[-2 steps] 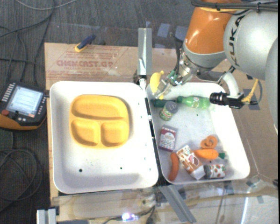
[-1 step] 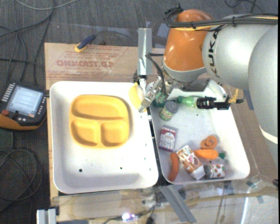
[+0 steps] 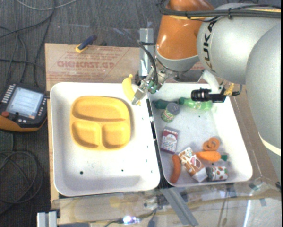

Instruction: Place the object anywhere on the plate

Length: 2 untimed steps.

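A yellow divided plate (image 3: 102,122) lies in the left white bin (image 3: 75,174), toward its far side. My gripper (image 3: 138,93) hangs over the far right corner of that bin, just right of the plate's far edge. A small yellow banana (image 3: 127,87) sits between its fingers, raised above the bin rim. The gripper is shut on it. The grey and orange wrist (image 3: 179,37) hides the bench behind it.
The right bin (image 3: 235,126) holds a green bottle (image 3: 196,103), a small can (image 3: 170,111), a purple carton (image 3: 169,140), a sausage (image 3: 175,168), a carrot (image 3: 211,156) and several other items. A teach pendant (image 3: 21,107) lies left of the bins.
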{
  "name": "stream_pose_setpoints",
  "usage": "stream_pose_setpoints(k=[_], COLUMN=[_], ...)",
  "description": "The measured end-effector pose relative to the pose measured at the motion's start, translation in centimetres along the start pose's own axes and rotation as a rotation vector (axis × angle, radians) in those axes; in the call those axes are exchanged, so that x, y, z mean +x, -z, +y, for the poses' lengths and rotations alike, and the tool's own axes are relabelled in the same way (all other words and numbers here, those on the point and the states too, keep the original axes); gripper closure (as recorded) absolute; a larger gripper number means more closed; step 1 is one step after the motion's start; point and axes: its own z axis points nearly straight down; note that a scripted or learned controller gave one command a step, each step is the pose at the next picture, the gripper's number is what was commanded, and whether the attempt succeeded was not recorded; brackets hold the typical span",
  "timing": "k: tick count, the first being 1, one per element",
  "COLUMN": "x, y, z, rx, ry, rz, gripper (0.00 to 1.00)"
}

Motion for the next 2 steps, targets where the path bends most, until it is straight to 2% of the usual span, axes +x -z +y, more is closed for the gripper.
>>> stream_pose_setpoints(k=[1, 2], x=[2.7, 2.3], y=[0.0, -3.2], z=[-0.4, 1.0], rx=[0.0, 0.0], ry=[0.428, 0.802], rz=[-0.001, -0.001], gripper=[1.0, 1.0])
